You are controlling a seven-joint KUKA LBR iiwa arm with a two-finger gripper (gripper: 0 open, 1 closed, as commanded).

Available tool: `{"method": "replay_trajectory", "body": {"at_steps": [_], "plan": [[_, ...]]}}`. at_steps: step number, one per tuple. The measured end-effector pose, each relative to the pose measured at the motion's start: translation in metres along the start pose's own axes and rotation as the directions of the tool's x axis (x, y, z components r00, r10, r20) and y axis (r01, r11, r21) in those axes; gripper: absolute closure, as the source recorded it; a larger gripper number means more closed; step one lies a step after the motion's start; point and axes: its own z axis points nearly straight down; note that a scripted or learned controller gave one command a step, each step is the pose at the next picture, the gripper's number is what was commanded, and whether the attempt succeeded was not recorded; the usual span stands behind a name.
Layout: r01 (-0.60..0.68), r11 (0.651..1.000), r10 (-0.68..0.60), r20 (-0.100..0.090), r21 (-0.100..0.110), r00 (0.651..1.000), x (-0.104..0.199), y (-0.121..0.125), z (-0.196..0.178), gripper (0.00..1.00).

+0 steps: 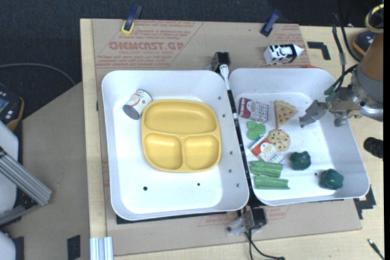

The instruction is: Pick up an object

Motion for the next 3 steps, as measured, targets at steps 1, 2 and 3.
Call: {"method": "replay_trajectory", "body": {"at_steps": [1, 2, 3], "plan": [[0.003, 1.0, -0.003, 0.003, -0.014, 1.0, 0.0, 0.003, -0.008, 0.0], [0.003, 1.0, -0.003, 0.002, -0.011, 1.0, -0.003, -0.001, 0.053, 0.0], [0.002, 1.0, -0.002, 0.001, -0.016, 1.0, -0.003, 0.001, 0.099, 0.0]]}}
